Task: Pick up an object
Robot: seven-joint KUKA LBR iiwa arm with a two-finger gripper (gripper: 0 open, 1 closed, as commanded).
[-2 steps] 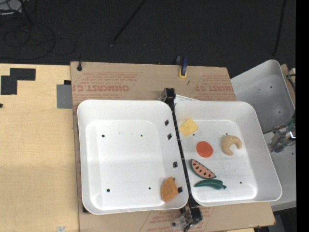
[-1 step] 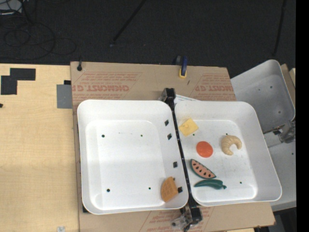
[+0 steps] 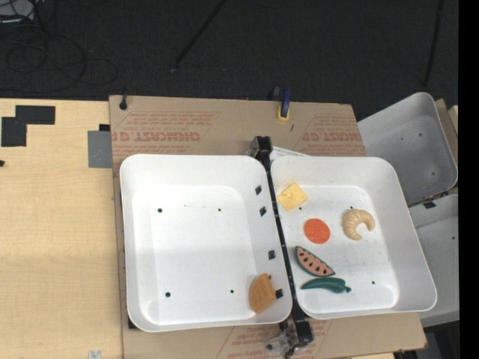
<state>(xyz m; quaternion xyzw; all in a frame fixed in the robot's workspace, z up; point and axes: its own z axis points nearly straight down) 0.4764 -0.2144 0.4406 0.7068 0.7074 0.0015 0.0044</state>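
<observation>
Right bin — cheese [image 3: 293, 197], tomato slice [image 3: 317, 231], croissant [image 3: 358, 223], watermelon wedge [image 3: 313, 261], green pepper [image 3: 326, 285]; left — cracker [image 3: 262, 293].

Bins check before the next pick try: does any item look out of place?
One does: the brown flat piece lies alone in the left bin, against the divider, while the other items cluster in the right bin. Nothing looks spilled or damaged.

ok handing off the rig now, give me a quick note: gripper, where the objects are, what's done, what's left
Gripper: can't report its state from this frame.
Right bin: yellow block, red disc, croissant, watermelon slice, green pepper.
Left bin: one brown cookie-like piece in its near right corner, against the divider.
Done: nothing lifted; every object lies in a bin.
Left: pick up any one object.
</observation>
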